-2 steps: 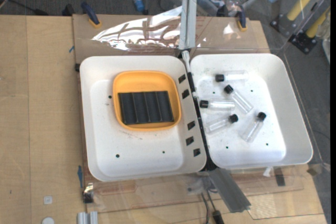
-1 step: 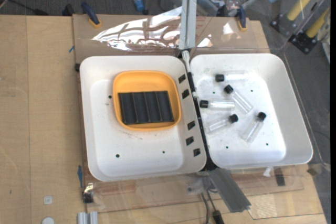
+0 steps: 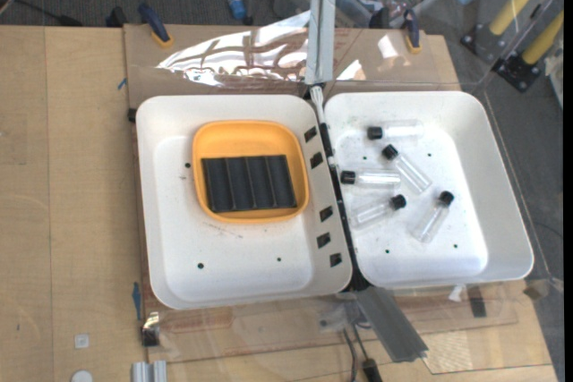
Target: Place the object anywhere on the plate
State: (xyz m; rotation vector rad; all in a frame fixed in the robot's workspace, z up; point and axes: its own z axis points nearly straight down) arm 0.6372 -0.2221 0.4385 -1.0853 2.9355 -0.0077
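Start at the left of the bench [image 3: 63, 192]. The left bin [image 3: 170, 264] holds the orange plate [image 3: 251, 137], which sits slightly toward the far side of the bin. A dark ribbed insert [image 3: 249, 183] lies on the plate. No vial rests on the plate, so you should judge the placement as not yet done.

Move to the right bin [image 3: 501, 228]. Here you find the clear vials with black caps [image 3: 394, 179], the task's objects, scattered loosely across the bin floor. Count about six; some lie close together near the middle, others apart. Each vial is a slim transparent tube lying on its side, hard to separate from the white floor except by its cap.

The state of the fingers cannot be told from this view, so do not assume a grasp.

Remaining work, as a judgement: one vial must be picked from the right bin, carried over the divider [image 3: 324, 192] and set down on the plate. Every step is outstanding.
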